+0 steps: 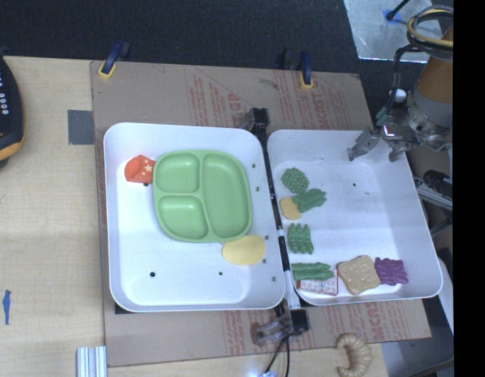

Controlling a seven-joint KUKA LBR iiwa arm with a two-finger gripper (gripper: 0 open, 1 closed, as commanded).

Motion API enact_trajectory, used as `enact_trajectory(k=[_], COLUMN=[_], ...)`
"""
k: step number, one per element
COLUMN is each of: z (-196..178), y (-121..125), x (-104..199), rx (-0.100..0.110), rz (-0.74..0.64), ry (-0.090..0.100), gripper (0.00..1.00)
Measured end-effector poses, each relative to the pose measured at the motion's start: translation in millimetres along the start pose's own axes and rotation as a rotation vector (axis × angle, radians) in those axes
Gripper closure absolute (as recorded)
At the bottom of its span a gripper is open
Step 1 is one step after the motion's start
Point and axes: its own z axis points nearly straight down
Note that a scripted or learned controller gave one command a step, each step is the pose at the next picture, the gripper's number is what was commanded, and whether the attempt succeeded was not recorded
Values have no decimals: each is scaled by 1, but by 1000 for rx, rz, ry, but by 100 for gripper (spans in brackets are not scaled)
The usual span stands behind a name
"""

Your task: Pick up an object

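White bins sit side by side on the table (pixel 45 234). Over the right bin (pixel 383 210), at its far right corner, the gripper (pixel 377 149) hangs with jaws spread, gripping nothing; toy foods (pixel 305 201) lie well apart, along its left side.

Left bin (pixel 128 289): my divided plate (pixel 203 195) in the middle, a small toy (pixel 139 169) touching its left edge, a flat piece (pixel 244 250) just off its near right corner | Right bin (pixel 368 203): food toys (pixel 303 210) down the left side and along the near wall | My gripper (pixel 378 143): over the right bin's far right corner
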Motion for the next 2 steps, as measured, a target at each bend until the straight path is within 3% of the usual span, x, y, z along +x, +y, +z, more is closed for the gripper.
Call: enact_trajectory(k=[1, 2], z=[-65, -130], y=[1, 1], x=[31, 88], rx=[-1, -1], rz=[-2, -4], ry=[1, 1], gripper=[0, 0])
